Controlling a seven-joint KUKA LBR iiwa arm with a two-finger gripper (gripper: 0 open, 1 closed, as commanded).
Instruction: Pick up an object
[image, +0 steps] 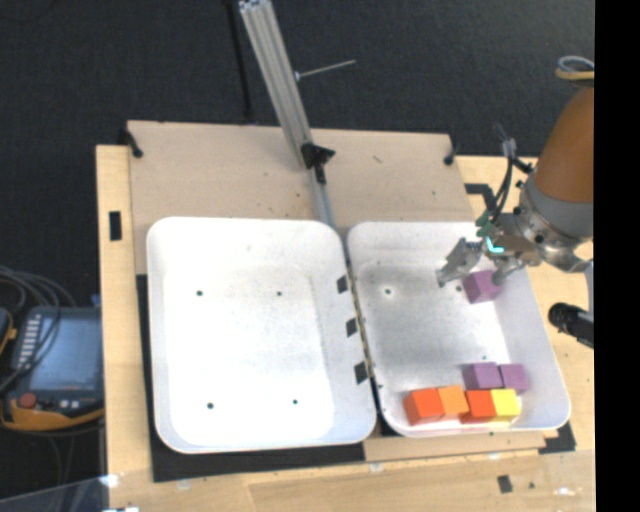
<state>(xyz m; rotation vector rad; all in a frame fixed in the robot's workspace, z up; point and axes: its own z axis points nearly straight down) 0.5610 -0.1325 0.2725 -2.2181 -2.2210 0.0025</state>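
The gripper (478, 262) hangs over the right-hand bin (420, 330), toward the worktop's far right corner, with its two fingers pointing down and spread apart. One finger (455, 265) reaches out to the side nearer the middle of the worktop; the other sits close against a purple block (482, 286). That block appears just below the fingertips, tilted, and I cannot tell whether it is pinched, merely touched on one side, or resting on the bin floor, so I would not call it held.

The main risk I see is a one-sided contact. If the fingers close while the block sits off-centre, it may be pushed along the floor or twisted out instead of gripped. Its tilt adds to that: a slanted face gives the pads a poor seat, and the block could slip free as the arm (565, 170) lifts.

A second risk is the bin's far right wall, which lies near the block. A shove in that direction could jam the block against the wall or tip it up on edge.

The other blocks, two purple (497, 376), two orange (438, 403), a red (481, 404) and a yellow (506, 403), are clustered at the bin's near right corner, well apart from the gripper, so a collision with them seems unlikely. The left-hand bin (245, 330) plays no part here.
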